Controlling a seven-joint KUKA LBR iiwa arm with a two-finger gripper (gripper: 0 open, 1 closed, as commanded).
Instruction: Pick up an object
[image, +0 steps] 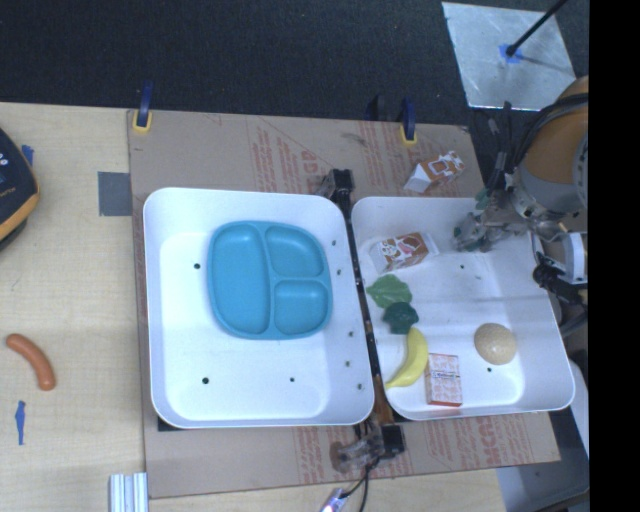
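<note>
We see our gripper (478, 228) at the far edge of the right bin (540, 395), its opening too blurred to judge, with the nearest thing, a small carton (401, 250), lying just beside it, leftward.

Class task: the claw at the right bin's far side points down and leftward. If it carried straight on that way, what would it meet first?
Most likely bare floor of the right bin just below the claw. The small carton lies further left along that line. Depth is unclear from above.
</note>
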